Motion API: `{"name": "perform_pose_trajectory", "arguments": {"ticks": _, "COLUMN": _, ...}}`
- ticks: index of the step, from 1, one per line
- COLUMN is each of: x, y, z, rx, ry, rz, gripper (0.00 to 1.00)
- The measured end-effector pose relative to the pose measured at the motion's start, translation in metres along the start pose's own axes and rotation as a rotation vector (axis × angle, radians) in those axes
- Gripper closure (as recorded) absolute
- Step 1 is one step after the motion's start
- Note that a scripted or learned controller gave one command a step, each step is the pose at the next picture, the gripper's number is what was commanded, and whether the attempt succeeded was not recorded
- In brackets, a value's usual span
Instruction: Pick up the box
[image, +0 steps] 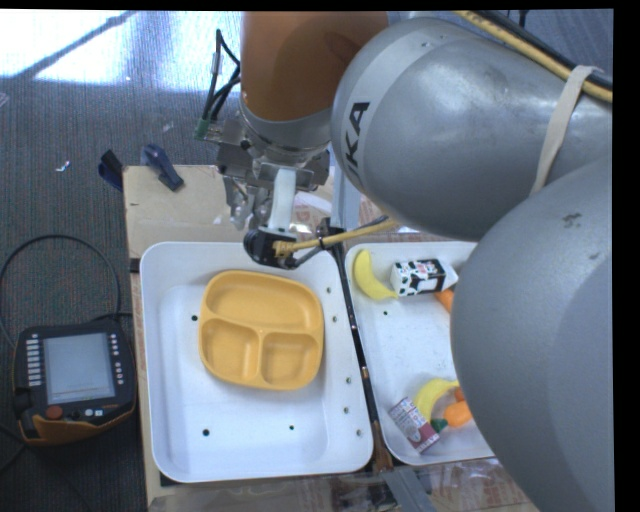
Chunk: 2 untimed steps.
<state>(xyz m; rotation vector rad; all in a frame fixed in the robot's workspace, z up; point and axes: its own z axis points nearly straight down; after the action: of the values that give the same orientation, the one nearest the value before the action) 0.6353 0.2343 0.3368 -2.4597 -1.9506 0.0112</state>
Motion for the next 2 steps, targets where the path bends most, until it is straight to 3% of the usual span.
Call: {"name": "perform_pose_trajectory", "arguments": {"ticks": 2, "x": 0.012, "y": 0.006, "z": -0.056, "rx": -0.001, "ry": 0.001, "rz": 0.048, "gripper": 1.00}}
